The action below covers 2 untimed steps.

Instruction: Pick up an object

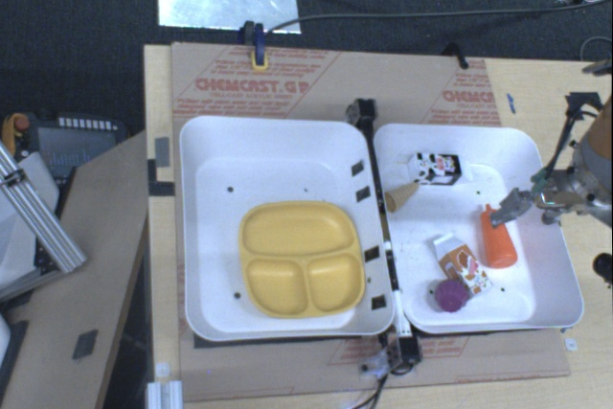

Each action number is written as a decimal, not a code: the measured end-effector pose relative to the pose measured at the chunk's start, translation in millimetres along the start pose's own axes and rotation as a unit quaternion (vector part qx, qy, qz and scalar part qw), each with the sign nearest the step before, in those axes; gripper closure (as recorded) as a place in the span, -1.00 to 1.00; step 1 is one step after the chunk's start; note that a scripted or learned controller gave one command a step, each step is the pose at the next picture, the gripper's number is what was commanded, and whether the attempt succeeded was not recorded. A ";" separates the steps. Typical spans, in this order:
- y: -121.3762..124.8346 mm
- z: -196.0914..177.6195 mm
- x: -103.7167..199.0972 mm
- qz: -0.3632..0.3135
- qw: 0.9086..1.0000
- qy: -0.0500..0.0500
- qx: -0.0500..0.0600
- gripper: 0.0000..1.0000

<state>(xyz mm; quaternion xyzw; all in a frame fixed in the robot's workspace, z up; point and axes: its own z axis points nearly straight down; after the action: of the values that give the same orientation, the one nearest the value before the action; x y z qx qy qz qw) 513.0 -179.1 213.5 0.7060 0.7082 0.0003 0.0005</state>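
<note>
1. The desk [316, 77] carries two shallow white bins side by side on a printed cardboard sheet; the desk's left and lower parts are cut off by neighbouring furniture and the frame edge.
2. The left bin [206, 206] holds a yellow divided plate [299, 256], lying flat toward its front.
3. The right bin [536, 215] holds several small things, well apart from one another.
4. The arm enters at the right edge, mostly cut off; the tool [508, 209] sits over the right bin, and whether its fingers are spread or pressed together cannot be told.
5. An orange bottle [498, 244] lies just beneath the tool's tip; contact is unclear.
6. A small carton [462, 264] lies tilted near the bin's front.
7. A black-and-white carton [438, 169] lies near the back wall.
8. A purple ball [451, 295] touches the small carton's lower end.
9. A tan cone [401, 197] lies by the divider; it is too small to identify.
</note>
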 end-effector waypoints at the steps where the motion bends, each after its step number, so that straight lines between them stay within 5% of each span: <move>1: 5.7 56.4 -7.4 0.001 1.000 0.000 0.001 -1.00; 2: 11.8 113.7 -13.2 0.001 1.000 0.001 0.002 -1.00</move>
<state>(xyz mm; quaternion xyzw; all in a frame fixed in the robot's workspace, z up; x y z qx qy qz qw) 524.9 -192.3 99.8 0.7070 0.7072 -0.0006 -0.0011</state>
